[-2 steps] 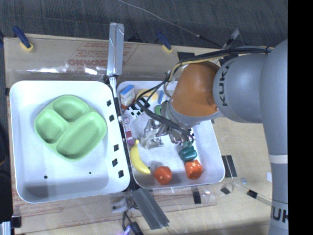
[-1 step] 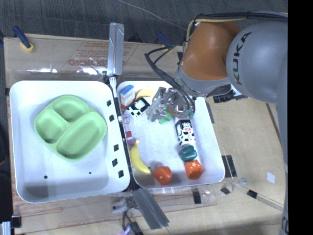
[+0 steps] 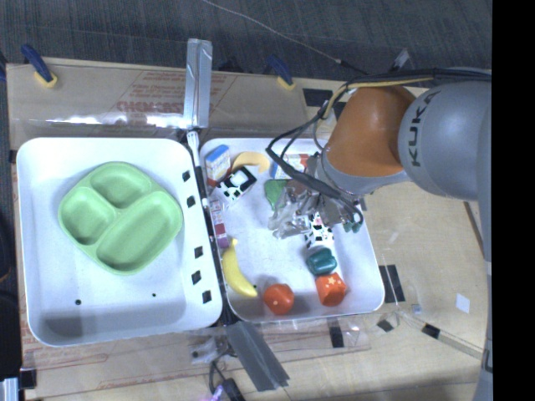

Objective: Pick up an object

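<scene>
- While the gripper (image 3: 288, 215) sits low inside the right bin (image 3: 368, 261), near its middle, nothing has visibly left the bin floor, so the pick looks not yet done.
- Fingers are a blur of metal and clear plastic; how far apart the jaws stand cannot be told, nor whether anything is between them.
- Likely target, judged from where the gripper is: the green object (image 3: 276, 192) touching or just beside the gripper on its far-edge side, partly hidden by it. Which object is aimed at is not certain.
- Black-and-white cow-patterned toy (image 3: 318, 230) lies just beside the gripper, toward the right edge of the bin.
- Teal piece (image 3: 321, 261) and orange piece (image 3: 331, 288) lie near the bin's near right corner; red-orange ball (image 3: 279, 298) at the near edge.
- Banana (image 3: 236, 276) lies along the bin's left edge, well apart from the gripper.
- Second banana (image 3: 251, 160) and black-and-white die (image 3: 231, 190) near the far left corner, with a blue-topped item (image 3: 217, 157) beside them.
- Left bin (image 3: 50, 307) carries a green divided plate (image 3: 121, 215), untouched.
- Left to do, as a judgement: close on an object, lift clear of the bin.
</scene>
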Tool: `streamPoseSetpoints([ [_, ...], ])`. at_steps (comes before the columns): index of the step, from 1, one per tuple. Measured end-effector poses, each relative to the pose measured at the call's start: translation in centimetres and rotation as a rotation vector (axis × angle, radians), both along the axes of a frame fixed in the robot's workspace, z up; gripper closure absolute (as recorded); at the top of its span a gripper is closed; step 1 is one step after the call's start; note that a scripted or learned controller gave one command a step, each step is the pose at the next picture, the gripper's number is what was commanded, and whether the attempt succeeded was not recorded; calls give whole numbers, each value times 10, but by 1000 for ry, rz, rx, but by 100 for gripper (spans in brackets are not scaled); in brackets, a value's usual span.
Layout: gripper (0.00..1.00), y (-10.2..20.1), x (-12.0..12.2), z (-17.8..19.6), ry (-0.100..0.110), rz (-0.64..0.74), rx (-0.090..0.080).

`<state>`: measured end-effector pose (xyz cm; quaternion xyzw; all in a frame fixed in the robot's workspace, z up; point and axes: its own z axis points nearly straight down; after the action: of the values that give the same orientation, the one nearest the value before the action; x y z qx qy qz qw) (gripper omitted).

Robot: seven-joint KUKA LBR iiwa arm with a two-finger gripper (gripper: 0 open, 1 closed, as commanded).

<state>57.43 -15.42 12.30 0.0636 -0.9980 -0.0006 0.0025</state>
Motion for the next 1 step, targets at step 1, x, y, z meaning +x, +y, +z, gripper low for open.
streamPoseSetpoints([
  [1,100,61,24,-31,-2,-212,0],
])
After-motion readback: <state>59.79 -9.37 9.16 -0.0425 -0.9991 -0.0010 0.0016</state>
